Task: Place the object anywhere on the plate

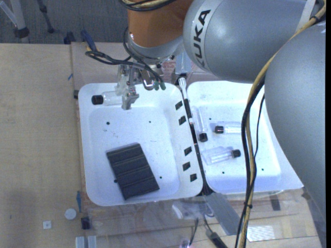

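gripper (pixel 128 101) beside capped vial (pixel 103 99), dark plate (pixel 132 170) in left bin (pixel 98 154)

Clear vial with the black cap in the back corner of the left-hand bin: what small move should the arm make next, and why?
Probably shift the gripper slightly along the clear plastic vial with the black cap, toward its middle, before lifting. The gripper sits at the vial's bare end, and a grasp cannot be confirmed. The dark ribbed rectangular plate lies apart, nearer the white bin's front.

Probable vial (pixel 105 98) behind plate (pixel 132 171), left bin (pixel 97 156).
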Tool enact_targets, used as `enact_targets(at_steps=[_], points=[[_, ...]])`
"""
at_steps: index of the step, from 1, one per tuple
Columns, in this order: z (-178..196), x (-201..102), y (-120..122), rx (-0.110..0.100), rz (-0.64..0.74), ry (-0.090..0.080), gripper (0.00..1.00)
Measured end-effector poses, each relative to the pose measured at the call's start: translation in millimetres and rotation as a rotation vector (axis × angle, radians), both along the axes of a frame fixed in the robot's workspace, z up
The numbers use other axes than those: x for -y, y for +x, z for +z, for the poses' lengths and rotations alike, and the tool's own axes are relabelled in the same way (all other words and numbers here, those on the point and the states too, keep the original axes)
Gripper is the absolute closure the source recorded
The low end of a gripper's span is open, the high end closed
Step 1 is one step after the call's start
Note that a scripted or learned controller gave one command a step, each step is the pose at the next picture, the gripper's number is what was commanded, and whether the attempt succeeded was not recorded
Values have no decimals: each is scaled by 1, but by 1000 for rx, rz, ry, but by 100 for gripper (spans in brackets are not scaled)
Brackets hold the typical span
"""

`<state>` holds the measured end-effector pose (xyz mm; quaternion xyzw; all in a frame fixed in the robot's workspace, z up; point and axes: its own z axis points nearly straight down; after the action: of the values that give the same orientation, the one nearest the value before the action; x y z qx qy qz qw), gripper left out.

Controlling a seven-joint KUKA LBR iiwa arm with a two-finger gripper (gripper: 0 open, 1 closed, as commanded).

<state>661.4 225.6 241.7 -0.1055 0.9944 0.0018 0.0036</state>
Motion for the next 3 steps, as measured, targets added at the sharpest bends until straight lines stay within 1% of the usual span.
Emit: enact_targets(at_steps=[1, 2, 3], points=[[24, -1, 6, 1, 115, -1, 100], [73, 0, 6, 0, 87, 0, 100], [60, -1, 5, -4, 169, -3, 100]])
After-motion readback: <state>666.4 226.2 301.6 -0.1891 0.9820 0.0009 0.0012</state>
